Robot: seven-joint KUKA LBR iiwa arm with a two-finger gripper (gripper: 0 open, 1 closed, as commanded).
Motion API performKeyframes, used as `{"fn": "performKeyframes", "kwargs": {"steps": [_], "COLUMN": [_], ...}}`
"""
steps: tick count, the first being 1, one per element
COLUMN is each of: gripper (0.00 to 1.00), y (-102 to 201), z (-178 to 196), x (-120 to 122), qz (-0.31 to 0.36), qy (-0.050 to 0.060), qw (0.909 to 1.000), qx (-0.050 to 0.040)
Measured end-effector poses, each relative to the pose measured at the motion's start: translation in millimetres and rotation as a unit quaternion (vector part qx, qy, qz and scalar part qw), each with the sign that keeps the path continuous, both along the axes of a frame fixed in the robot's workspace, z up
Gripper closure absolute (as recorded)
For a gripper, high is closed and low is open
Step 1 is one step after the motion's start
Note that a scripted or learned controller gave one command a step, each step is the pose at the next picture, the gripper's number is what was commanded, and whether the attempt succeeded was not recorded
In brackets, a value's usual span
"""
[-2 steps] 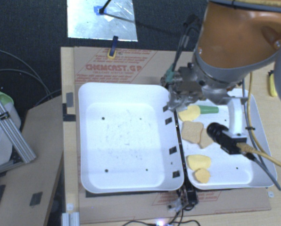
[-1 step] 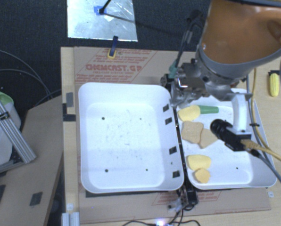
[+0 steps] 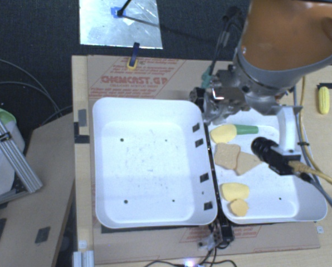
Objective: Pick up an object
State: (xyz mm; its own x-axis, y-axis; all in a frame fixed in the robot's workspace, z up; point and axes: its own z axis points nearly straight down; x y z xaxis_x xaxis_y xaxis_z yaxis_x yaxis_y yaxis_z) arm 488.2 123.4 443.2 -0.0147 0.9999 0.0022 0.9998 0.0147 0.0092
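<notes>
The right bin holds several small pieces. A yellow piece with a green end lies near its far left corner. Two tan slices lie side by side just in front of it. Closer to the front sit two more yellow pieces. My gripper hangs over the bin's far left corner, just behind the yellow and green piece, under the grey wrist and orange band. Nothing shows between its tips, which are hard to make out.
The left bin stands beside the right one on a cardboard sheet. A shiny metal plate lies beyond the bench. A small yellow and blue clip and a yellow object sit outside the bins.
</notes>
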Motion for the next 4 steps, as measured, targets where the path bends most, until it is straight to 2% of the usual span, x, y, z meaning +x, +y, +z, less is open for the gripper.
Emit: {"fn": "performKeyframes", "kwargs": {"steps": [3, 4], "gripper": [1.00, 1.00], "y": [-0.5, 36.5], "z": [32.8, -24.5], "x": [2.1, 4.7], "qz": [0.008, -0.005], "qy": [-0.004, 0.006], "qw": [1.0000, 1.0000], "qx": [0.0005, -0.0014]}}
